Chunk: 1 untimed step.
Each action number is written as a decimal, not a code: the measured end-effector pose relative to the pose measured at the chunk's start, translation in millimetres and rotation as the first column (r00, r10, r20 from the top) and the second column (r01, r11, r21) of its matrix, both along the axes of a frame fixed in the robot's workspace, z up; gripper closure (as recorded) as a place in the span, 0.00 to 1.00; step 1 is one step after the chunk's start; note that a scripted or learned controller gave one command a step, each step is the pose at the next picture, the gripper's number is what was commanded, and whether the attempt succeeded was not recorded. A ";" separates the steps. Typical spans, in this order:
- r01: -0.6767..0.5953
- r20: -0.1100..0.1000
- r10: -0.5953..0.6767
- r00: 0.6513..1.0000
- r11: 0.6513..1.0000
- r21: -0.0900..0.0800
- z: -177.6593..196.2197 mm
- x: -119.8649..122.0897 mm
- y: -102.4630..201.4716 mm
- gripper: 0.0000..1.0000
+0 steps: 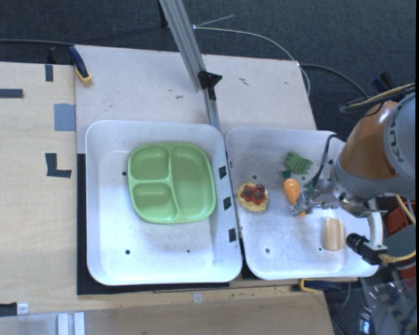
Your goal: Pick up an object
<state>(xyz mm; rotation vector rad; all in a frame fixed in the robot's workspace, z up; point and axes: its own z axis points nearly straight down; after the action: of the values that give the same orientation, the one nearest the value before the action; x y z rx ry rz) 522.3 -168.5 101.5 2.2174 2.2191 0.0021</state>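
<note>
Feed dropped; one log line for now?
end effector: right bin, at toy carrot | toy pizza: left of it | green plate: left bin

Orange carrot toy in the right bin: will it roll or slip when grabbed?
The carrot looks rounded and tapered, so it may roll or pivot if nudged off-centre. Its surface looks smooth, probably plastic, so it could slip. It looks small and likely light, and a push from the gripper beside it could slide it across the right bin.
</note>
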 end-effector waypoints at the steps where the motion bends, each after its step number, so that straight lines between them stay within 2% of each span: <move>1: -0.001 0.000 0.001 1.000 1.000 0.001 62.6 2.4 -2.4 1.00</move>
<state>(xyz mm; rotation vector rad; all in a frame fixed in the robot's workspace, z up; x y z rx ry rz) 524.7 -170.9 164.1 2.2168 2.2205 0.0030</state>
